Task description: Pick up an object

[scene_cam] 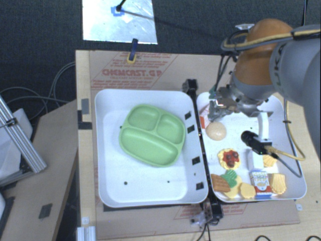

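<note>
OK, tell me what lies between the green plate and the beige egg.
In the camera view, the two bins' adjoining white walls with black clips lie between the green plate and the beige egg.

The arm (281, 59) runs off the right edge and hides the right bin's (296, 185) far corner. The gripper's (216, 109) fingers are too blurred to read.

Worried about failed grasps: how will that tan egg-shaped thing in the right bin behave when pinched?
The tan egg-shaped thing looks smooth and rounded, so it may squirt sideways. Lying loose on the right bin floor, a nudge would probably roll it.
</note>
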